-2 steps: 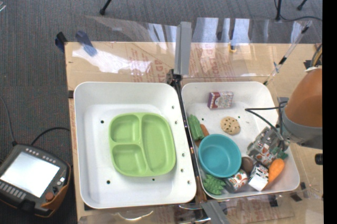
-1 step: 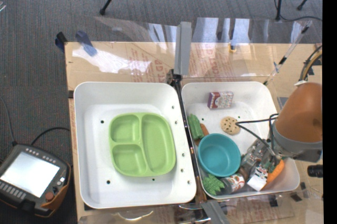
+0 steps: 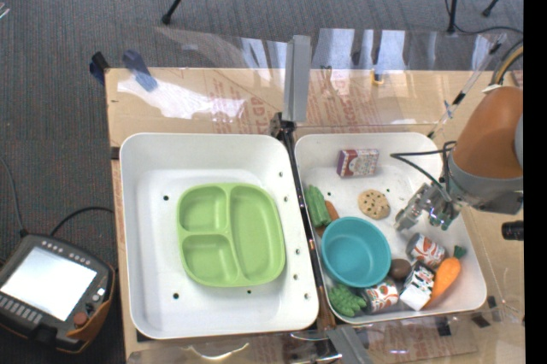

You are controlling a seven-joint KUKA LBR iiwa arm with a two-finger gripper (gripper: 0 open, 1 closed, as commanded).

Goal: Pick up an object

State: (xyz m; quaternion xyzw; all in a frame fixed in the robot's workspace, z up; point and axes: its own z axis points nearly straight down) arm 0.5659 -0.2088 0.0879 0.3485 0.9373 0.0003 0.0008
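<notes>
Gripper [image 3: 425, 215] hanging over the right bin [image 3: 389, 144], fingers spread, pinching nothing. Just below it a can [image 3: 426, 250] is lying, with a carrot [image 3: 444, 278] and a carton [image 3: 417, 288] beyond that. A cookie [image 3: 373, 203] is sitting just to its left. A teal bowl [image 3: 355, 252] is resting lower left. A red box [image 3: 357, 162] is lying up-left. Far left, a green tray [image 3: 231, 234] is sitting in the left bin [image 3: 141, 208].
</notes>
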